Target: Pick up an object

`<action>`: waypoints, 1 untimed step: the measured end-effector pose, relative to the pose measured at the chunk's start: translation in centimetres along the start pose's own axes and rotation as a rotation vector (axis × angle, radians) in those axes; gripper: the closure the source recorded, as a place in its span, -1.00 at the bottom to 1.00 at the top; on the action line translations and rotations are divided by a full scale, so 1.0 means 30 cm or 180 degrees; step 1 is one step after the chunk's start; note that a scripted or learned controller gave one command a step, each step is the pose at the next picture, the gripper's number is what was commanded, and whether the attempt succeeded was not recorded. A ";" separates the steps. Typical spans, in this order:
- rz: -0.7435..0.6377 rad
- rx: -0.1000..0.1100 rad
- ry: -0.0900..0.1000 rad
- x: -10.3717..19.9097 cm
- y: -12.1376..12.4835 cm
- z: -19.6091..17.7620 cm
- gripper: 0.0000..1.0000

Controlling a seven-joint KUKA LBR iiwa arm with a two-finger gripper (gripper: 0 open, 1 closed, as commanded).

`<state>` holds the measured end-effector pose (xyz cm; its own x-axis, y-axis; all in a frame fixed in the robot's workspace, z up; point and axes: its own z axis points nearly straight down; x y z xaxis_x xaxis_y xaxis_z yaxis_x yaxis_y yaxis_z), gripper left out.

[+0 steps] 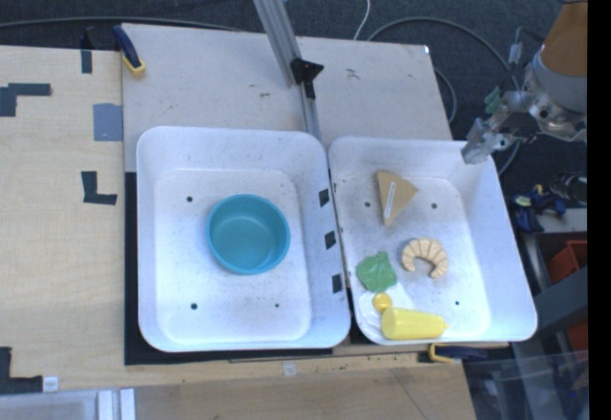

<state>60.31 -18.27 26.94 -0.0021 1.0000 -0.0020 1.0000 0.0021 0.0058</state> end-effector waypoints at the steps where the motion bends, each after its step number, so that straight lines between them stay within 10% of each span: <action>1: -0.0012 0.0018 0.0009 0.159 0.021 -0.007 1.00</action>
